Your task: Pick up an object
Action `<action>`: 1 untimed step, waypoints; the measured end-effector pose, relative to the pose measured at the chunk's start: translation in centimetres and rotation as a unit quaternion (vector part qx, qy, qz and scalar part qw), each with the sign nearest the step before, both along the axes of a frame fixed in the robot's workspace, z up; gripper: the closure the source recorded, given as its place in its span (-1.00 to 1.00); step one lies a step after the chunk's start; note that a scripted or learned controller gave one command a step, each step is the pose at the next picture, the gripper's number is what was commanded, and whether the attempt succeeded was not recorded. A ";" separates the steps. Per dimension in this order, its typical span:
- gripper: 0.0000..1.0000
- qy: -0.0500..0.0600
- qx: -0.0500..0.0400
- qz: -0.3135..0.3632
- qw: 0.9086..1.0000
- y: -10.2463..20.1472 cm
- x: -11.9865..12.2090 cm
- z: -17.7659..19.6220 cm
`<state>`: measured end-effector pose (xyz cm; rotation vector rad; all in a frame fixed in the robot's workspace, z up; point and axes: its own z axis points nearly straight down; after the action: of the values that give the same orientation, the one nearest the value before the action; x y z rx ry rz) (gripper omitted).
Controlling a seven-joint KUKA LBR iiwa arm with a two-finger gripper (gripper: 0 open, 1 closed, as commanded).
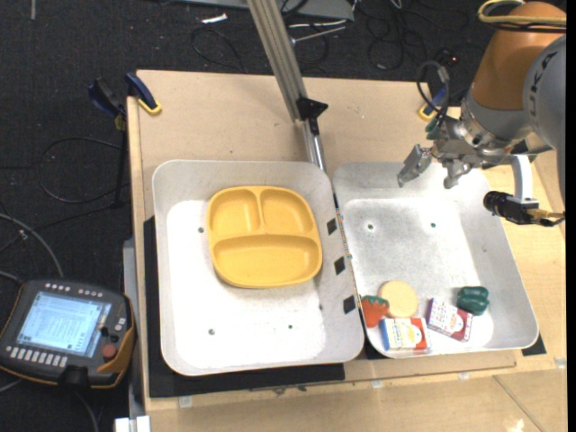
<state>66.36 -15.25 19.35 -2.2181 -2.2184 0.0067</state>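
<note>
The gripper point(432, 165) sat in the upper right of the frame, above the far edge of the right bin point(423, 241), fingers spread apart w/ nothing between them. It was well apart from the pickable items, which were bunched in the bin's lower-right corner: a round tan disc point(399, 297), a red-and-orange piece point(374, 309) touching its left side, a blue-and-white carton point(403, 334) just below, a small pink-and-white box point(448, 318) to the right, and a green item point(473, 299) near the bin wall.

Risk, as judged: items were packed close, so a descending finger would prob. land on a neighbour or wedge between two pieces. Corner position also meant the bin rim could block one finger. The disc looked flat, so a slip was likely.

Orientation: carton's long axis ran approx. left-right in the frame. Pink box was tilted, long axis running upper left to lower right. Disc had no clear axis.

The yellow divided plate point(265, 236) lay in the left bin point(180, 268).
</note>
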 end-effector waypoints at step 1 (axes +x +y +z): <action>-1.00 0.000 0.000 0.002 1.000 0.5 0.3 -6.3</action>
<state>66.69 -14.79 13.06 -2.2144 -2.2218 0.0064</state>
